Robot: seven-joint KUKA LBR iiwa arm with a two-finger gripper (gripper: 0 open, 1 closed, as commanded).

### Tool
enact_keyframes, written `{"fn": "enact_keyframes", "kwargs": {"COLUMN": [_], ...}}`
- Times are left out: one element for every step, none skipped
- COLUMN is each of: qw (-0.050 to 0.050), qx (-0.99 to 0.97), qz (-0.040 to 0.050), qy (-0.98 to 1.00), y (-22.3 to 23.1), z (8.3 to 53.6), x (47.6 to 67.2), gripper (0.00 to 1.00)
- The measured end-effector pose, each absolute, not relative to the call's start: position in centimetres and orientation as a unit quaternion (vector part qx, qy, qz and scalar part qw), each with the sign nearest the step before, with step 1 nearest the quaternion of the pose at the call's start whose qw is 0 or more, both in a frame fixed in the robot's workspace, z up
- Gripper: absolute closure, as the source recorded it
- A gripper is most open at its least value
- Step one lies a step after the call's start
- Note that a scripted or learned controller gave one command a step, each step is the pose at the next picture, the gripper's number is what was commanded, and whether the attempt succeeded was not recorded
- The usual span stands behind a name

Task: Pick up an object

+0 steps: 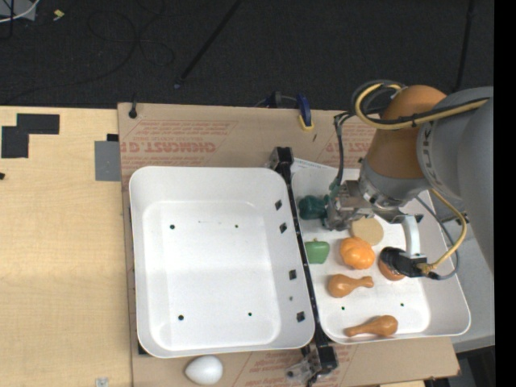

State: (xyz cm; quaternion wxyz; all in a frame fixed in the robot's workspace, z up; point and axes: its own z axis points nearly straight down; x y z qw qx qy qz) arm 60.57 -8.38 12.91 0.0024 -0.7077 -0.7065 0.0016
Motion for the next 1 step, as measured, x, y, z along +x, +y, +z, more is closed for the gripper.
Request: {"fn": "enact_keyframes", "kwargs": {"qw": [0.002], "qx": [-0.707], "qz": [0.0066], "qy": [-0.707], "y": [-8.54], "z": [10.34], "x": [64.32], "gripper": [1.0]}}
